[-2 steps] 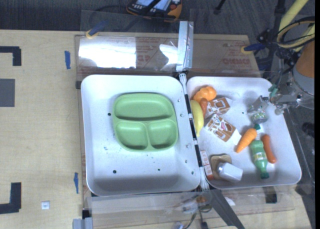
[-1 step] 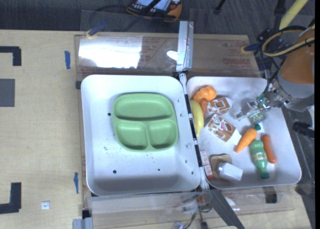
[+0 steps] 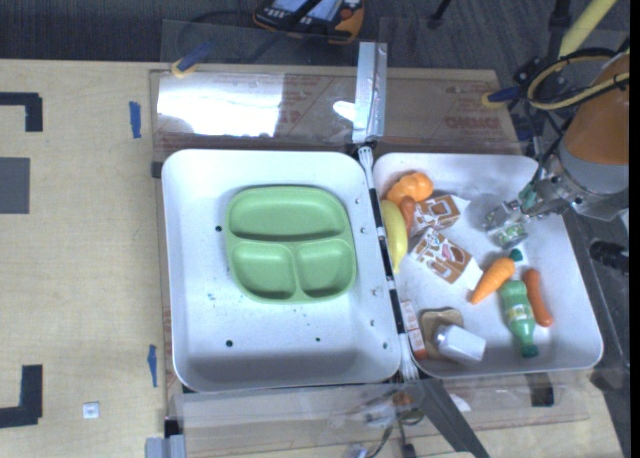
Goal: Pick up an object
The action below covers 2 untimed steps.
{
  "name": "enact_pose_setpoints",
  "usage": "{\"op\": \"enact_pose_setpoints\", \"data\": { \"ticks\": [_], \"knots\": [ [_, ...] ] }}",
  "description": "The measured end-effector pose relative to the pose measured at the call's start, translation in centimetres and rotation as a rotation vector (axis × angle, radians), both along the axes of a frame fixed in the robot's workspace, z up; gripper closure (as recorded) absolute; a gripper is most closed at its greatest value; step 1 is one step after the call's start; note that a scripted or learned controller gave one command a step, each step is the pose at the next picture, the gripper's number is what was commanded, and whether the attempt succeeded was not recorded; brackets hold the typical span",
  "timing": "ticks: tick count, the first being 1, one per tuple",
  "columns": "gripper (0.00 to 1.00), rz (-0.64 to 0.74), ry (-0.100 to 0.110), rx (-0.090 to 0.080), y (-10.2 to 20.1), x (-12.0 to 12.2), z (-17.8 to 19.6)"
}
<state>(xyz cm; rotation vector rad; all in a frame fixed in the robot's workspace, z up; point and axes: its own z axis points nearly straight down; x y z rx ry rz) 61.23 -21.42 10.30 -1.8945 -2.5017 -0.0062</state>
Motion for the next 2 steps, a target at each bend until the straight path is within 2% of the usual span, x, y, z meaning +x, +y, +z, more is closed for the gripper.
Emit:
{"op": "enact_pose_setpoints", "data": {
  "ticks": [1, 2],
  "knots": [
    [1.0, 0.088, 0.0, -0.005, 6.3, 1.3, 9.4],
    [1.0, 0.023, 0.0, -0.006, 11.6, 0.7, 14.0]
  ]
}}
